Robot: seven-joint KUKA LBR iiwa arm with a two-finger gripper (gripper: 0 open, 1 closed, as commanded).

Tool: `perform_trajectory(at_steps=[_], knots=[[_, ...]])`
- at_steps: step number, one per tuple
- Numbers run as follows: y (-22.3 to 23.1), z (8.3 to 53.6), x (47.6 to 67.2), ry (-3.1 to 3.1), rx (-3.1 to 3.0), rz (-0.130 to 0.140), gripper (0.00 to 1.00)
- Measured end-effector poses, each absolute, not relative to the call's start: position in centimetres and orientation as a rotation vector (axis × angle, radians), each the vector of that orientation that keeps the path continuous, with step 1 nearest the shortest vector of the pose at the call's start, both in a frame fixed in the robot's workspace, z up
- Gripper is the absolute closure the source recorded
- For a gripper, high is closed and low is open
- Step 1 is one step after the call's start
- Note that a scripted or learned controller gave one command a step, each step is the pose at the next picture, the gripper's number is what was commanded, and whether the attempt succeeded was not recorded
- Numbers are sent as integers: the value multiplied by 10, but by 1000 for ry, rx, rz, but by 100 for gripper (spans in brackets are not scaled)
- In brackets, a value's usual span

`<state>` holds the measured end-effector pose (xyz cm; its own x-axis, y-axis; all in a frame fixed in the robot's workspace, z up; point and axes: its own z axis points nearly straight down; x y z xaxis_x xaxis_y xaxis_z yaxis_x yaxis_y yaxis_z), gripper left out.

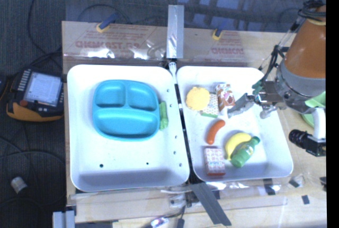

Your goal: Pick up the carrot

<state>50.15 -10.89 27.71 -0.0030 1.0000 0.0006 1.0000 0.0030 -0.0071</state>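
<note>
Carrot (214, 131): mid right bin (275, 139), lying aslant, betw. bun (197, 98) & banana (237, 143).
End effector (241, 105): over right bin's far-right part, fingers apart, nothing betw. them.
Plate (126, 108): left bin.

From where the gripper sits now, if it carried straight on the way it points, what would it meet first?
The gripper points left across the right bin. First in line looks like the wrapped snack, then the yellow bun. The carrot lies below that line. Its height is unclear.

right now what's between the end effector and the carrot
Camera view: bare white floor of the right bin between the end effector and the carrot.
</note>
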Motion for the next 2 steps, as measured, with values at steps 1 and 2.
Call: perform_trajectory(at_steps=[1, 2], knots=[[-81, 209, 494, -2033, -2387, 11, 0], [-93, 190, 483, -2030, -2389, 10, 0]])
